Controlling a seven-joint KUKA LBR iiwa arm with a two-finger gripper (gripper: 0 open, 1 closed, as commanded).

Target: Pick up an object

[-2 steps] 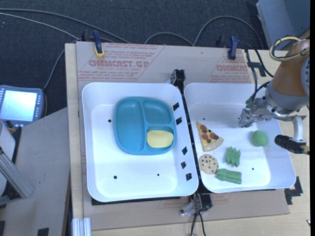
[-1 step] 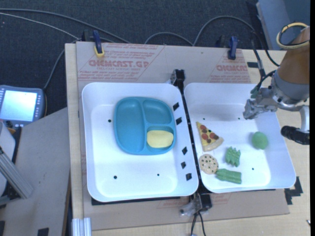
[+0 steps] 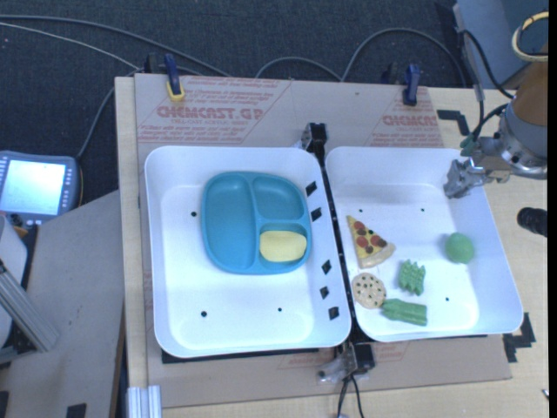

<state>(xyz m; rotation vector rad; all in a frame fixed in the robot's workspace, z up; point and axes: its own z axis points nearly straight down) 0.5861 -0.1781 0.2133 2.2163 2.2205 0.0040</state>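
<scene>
Grey gripper (image 3: 459, 181) over right bin's (image 3: 496, 312) far edge; jaw state unclear. Green ball (image 3: 460, 248) nearest, well below.

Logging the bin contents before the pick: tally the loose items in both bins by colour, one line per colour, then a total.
Green: 3 – ball, spiky piece, long piece
Yellow: 1 – oval piece in the blue tray's near right compartment
Blue: 1 – divided tray
Multicoloured: 1 – pizza slice
Tan with dark spots: 1 – cookie
Total: 7
</scene>
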